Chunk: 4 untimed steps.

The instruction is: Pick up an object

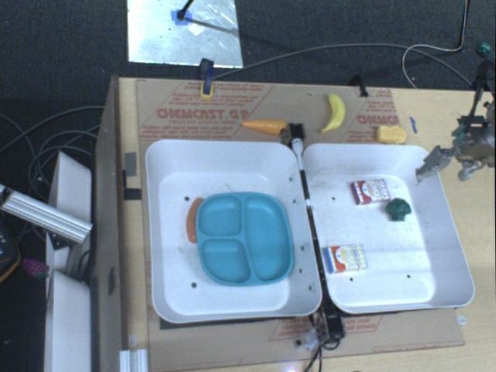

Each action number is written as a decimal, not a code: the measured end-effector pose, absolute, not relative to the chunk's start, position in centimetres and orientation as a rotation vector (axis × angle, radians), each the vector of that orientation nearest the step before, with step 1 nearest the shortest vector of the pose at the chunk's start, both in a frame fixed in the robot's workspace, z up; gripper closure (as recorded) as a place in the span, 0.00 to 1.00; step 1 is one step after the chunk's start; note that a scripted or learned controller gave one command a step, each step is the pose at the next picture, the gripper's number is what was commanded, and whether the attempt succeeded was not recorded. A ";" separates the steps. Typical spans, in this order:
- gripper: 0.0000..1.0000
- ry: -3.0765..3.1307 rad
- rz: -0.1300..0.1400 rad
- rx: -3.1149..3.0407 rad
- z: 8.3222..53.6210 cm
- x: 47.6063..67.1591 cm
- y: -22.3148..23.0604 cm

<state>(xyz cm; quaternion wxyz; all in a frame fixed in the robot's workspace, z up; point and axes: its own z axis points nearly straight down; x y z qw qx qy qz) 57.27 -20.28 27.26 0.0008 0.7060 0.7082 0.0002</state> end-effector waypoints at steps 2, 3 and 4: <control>0.00 2.210 0.019 2.207 9.3 59.6 -20.3; 1.00 2.215 0.023 2.206 10.4 59.7 -20.2; 1.00 2.220 0.002 2.219 14.0 58.3 -20.7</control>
